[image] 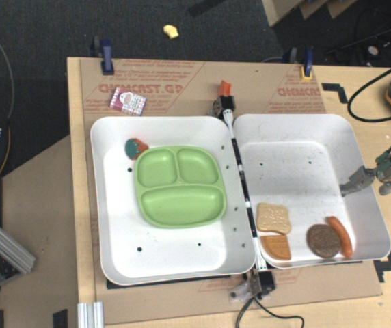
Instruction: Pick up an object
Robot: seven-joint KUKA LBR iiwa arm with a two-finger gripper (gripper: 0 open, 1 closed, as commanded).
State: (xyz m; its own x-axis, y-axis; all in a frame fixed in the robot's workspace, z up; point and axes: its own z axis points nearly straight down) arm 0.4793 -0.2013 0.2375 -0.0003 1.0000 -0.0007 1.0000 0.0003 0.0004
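Note:
The right bin (298, 132) holds several toy foods along its front edge: a pale toast slice (273, 218), an orange-brown cracker (276, 246), a round brown patty (323, 240) and an orange sausage (340, 236). In the left bin (113, 244) a green divided plate (179, 185) lies flat, with a small red and green object (136, 147) at its back left corner. My gripper (368, 177) reaches in over the right bin's right rim, well behind the patty and the sausage. I see nothing in it.
A small pink printed card (128, 100) lies on the brown board behind the left bin. Blue clamps (105, 53) hold the board's back edge. A black clip with an orange top (224, 100) sits where the bins meet. Cables (366, 108) run at the right.

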